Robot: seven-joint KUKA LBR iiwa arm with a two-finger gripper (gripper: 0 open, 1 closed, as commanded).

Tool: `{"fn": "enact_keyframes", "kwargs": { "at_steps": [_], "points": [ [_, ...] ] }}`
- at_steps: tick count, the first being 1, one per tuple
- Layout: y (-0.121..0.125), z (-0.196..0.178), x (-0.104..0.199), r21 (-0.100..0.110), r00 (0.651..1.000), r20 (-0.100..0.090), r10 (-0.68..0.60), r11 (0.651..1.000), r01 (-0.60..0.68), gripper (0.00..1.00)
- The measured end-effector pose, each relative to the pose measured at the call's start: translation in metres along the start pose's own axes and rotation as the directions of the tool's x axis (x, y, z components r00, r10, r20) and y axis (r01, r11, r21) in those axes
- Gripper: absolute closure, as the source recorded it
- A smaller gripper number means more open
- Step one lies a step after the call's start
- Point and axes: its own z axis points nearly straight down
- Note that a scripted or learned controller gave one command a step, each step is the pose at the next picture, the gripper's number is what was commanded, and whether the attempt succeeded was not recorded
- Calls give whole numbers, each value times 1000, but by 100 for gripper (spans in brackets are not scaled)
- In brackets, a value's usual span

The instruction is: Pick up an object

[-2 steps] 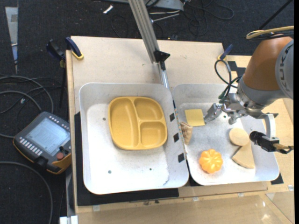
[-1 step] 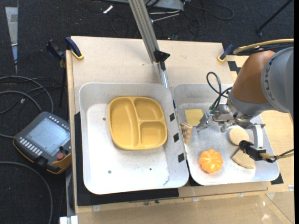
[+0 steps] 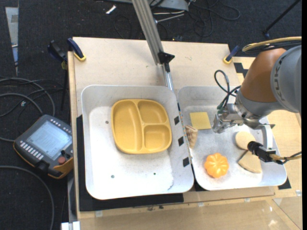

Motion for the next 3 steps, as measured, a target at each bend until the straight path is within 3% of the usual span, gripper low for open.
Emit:
{"fn": "enact_keyframes", "kwargs": {
  "at_steps": [2,3],
  "points": [
    [-1,-114,-6,-5,1000,2,-3,1000,3,100],
    [-8,-122,47,1,1000,-2,-9,1000,9,100]
  ]
}}
